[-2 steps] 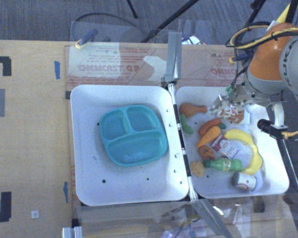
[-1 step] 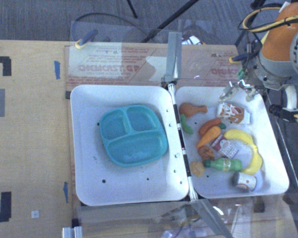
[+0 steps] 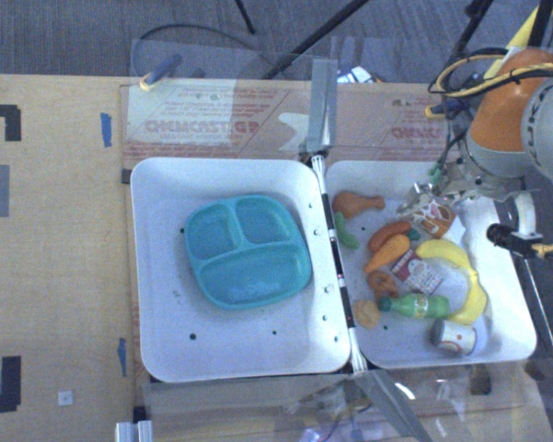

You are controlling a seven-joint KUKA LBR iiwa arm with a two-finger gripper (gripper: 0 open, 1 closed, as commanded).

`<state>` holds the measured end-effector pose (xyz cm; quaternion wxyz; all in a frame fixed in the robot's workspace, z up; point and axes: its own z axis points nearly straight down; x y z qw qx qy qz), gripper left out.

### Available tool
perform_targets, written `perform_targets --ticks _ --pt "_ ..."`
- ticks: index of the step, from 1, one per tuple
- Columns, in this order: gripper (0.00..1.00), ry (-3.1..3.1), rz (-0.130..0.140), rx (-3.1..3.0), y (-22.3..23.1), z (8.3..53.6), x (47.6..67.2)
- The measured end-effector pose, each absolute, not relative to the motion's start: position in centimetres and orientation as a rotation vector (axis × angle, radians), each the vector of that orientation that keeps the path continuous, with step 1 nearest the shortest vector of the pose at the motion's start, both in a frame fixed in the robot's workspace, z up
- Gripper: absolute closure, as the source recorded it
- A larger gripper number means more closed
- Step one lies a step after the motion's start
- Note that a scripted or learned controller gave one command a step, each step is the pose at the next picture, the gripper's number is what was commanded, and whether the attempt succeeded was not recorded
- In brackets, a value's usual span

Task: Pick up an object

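One small carton (image 3: 435, 217) lies just beneath the end effector (image 3: 439, 194), whose state I cannot tell.

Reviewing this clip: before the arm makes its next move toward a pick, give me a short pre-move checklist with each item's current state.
1. Gripper positioned over the right bin: ok, it sits above the bin's far end.
2. Object between the fingers: cannot tell, the metal tip is too small and blurred.
3. Candidates within the right bin: ok, banana, carrot, green bottle, can and chicken drumstick all lie there.
4. Objects separated enough for a clean grasp: not ok, they crowd and touch each other.
5. Left bin target: not ok, it holds just a flat teal divided plate.
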<state>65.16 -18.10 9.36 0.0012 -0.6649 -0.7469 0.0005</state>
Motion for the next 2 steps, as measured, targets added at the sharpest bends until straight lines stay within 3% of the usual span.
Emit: perform_targets --ticks 1,2 --pt "1.0 -2.349 0.003 -2.083 -18.0 10.3 65.2" --pt "1.0 -2.495 0.003 -1.905 -17.2 23.4 66.6"
